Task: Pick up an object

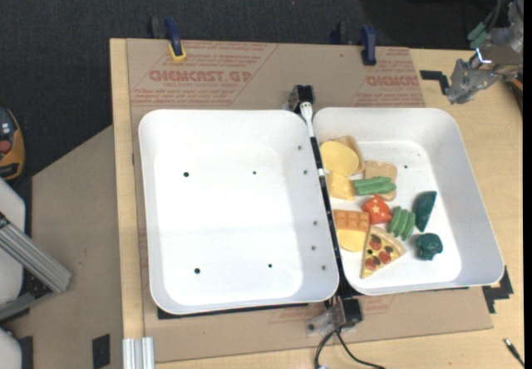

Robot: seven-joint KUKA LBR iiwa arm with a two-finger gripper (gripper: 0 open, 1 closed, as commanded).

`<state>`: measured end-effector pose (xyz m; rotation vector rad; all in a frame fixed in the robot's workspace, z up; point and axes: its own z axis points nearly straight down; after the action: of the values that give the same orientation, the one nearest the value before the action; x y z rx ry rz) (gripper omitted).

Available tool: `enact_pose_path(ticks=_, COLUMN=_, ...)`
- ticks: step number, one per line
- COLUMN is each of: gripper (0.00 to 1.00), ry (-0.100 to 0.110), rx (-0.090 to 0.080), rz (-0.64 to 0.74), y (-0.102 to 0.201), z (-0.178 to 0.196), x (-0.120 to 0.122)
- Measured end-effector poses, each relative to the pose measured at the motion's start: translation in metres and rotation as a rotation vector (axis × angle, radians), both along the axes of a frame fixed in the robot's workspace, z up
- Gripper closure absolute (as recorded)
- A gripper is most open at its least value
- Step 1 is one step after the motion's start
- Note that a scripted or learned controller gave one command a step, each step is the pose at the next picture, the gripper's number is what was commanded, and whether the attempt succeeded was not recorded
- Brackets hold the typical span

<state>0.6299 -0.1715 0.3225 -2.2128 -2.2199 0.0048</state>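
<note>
From the camera view above the desk, you are looking down on two white bins side by side. The left bin sits beside the right bin, their inner rims touching along the middle.

All the toy food lies in the right bin, crowded toward its left wall. You can pick out a yellow round piece at the top of the cluster, a tan slice just beside it, a green bean pod lying crosswise below, and a red tomato under that. A waffle piece and a pizza slice lie lower, near the front wall. To their right sit a green pepper, a dark green piece and a broccoli floret.

Your gripper hangs at the upper right, outside the right bin's far corner, well apart from the food and holding nothing. You cannot tell from here how it is set.
</note>
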Motion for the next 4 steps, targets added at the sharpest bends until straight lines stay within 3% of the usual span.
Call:
enact_pose_path(ticks=1, gripper=1.0, ry=-0.002, rx=0.0, rz=0.002, y=0.055, z=-0.026, x=-0.019)
enact_pose_path(ticks=2, gripper=1.0, ry=-0.025, rx=-0.005, rz=0.003, y=0.099, z=0.098, x=0.002)
enact_pose_path(ticks=3, gripper=1.0, ry=-0.013, rx=-0.003, rz=-0.001, y=0.12, z=0.123, x=-0.027)
enact_pose_path(ticks=4, gripper=1.0, ry=-0.001, rx=-0.001, rz=0.002, y=0.171, z=0.092, x=-0.09)
